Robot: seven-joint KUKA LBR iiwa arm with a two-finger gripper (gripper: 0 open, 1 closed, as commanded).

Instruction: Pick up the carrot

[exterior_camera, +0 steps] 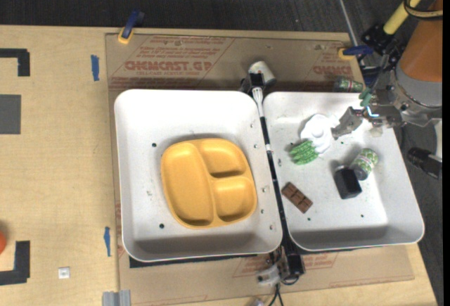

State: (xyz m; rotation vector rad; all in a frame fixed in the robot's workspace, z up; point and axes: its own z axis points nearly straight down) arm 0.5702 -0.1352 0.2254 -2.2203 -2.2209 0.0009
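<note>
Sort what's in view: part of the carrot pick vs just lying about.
Job:
- gripper, above the right bin
- carrot: cannot tell which item, if any, it is

Lying about:
- yellow plate in the left bin
- in the right bin: white item, green item, green-white can, black box, brown bar

The two shallow white bins, left (pixel 133 157) and right (pixel 394 217), look like smooth plastic with a soft sheen. The yellow three-compartment plate (pixel 208 179) is glossy plastic. The table (pixel 56 122) is matt pale wood-like board, and the brown printed sheet (pixel 176 62) under the bins looks like matt cardboard. The small black block (pixel 347 183) appears matt.
</note>
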